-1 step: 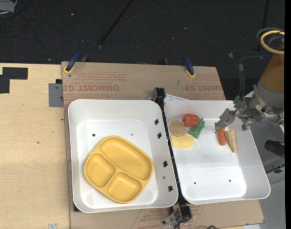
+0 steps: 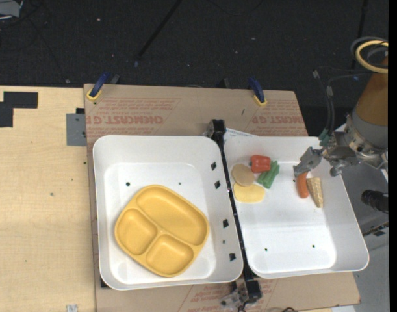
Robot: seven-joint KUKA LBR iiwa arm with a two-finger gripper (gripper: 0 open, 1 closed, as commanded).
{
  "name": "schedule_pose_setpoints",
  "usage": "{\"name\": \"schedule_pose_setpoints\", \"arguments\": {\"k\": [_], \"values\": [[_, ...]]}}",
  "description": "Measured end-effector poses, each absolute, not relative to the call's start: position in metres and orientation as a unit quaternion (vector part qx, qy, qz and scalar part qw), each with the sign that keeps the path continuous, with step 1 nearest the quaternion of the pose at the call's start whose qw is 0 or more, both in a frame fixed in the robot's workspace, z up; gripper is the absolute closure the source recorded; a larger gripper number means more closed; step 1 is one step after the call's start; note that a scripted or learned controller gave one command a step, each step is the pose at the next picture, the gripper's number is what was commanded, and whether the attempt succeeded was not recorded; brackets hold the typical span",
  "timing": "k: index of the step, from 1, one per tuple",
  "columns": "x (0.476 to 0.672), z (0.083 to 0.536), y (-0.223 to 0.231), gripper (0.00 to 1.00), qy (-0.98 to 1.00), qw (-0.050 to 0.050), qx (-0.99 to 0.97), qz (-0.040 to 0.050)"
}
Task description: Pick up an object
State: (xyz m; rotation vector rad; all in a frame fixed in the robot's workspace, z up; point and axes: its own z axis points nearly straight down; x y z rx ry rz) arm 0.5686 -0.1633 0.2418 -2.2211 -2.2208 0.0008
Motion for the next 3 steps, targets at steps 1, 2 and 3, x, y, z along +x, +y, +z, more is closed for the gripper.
{"name": "schedule_pose_setpoints", "arguments": {"k": [1,2,3], "values": [[0.561,0.187,-0.170,0.00,-0.707,0.002,-0.707,0.0014],[0.567,0.140,-0.166,0.00,-0.707,0.002,-0.707,0.0012],[0.565,0.088,-0.165,0.00,-0.707,0.002,-0.707,0.0014]]}}
